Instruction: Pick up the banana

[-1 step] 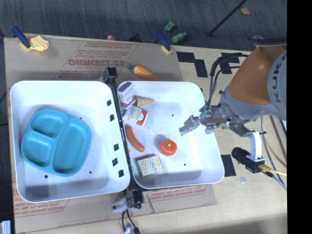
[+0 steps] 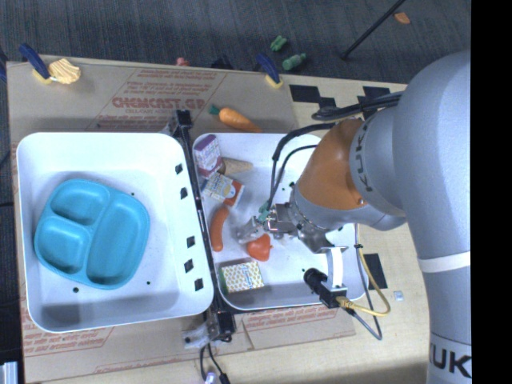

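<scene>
My gripper (image 2: 254, 229) is low inside the right bin (image 2: 276, 301), near its middle, at the end of the grey arm with the orange band (image 2: 332, 174). A red rounded piece (image 2: 259, 250) lies just below the gripper tip, close to it or touching it. An orange-red sausage-shaped item (image 2: 216, 227) lies to the gripper's left. The arm's bulk covers the right half of this bin.
The right bin also holds a purple can (image 2: 206, 152), a beige cone-like piece (image 2: 237, 166), a small packet (image 2: 218, 187) and a checkered box (image 2: 242, 277). A blue divided tray (image 2: 92, 230) sits in the left bin (image 2: 32, 158). A carrot (image 2: 237, 119) lies behind the bins.
</scene>
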